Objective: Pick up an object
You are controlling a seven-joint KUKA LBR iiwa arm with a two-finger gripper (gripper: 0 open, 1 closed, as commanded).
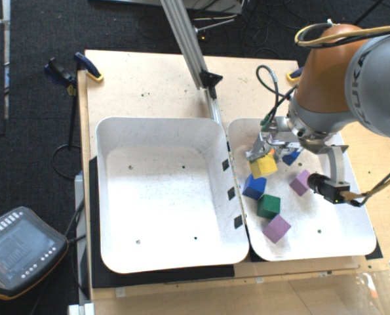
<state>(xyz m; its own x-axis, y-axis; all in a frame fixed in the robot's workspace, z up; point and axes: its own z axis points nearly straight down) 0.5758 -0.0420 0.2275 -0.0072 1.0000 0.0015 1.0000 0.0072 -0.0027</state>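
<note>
My gripper [263, 151] hangs low over the back left part of the right bin [332, 231]. A yellow block [263, 167] sits directly under its tip and touches or nearly touches it; whether it is gripped is hidden. In front of the yellow block lie a blue block [254, 188], a green block [269, 206] and a purple block [276, 228]. A second purple block [300, 182] lies to the right. A smaller blue block [290, 156] peeks out from beneath the wrist.
The left bin [158, 195] adjoins the right one along a shared wall with black clips [234, 192]. A slanted aluminium bar [181, 31] runs from the top to the bins' back edge. Clamps [73, 71] sit at the bench's back left and a pendant [18, 251] at lower left.
</note>
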